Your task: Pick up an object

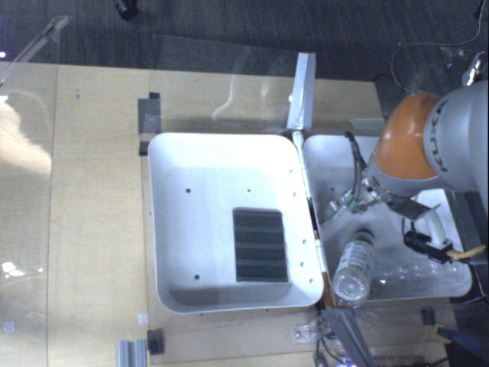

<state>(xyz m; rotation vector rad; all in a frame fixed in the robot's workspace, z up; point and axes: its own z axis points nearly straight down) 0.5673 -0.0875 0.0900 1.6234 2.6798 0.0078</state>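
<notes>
Two white bins. Left bin (pixel 176 205): one black ribbed pad (pixel 260 244). Right bin (pixel 328 167): one clear plastic bottle (pixel 354 267), just beside the divider. Gripper (pixel 353 200) above bottle; state cannot tell.

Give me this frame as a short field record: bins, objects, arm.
left bin: holds a dark ribbed rectangular object, lying flat right of centre
right bin: holds a clear plastic bottle lying on its side near the bin's left edge
arm: over the right bin
gripper: above the bottle, finger state not readable
</notes>
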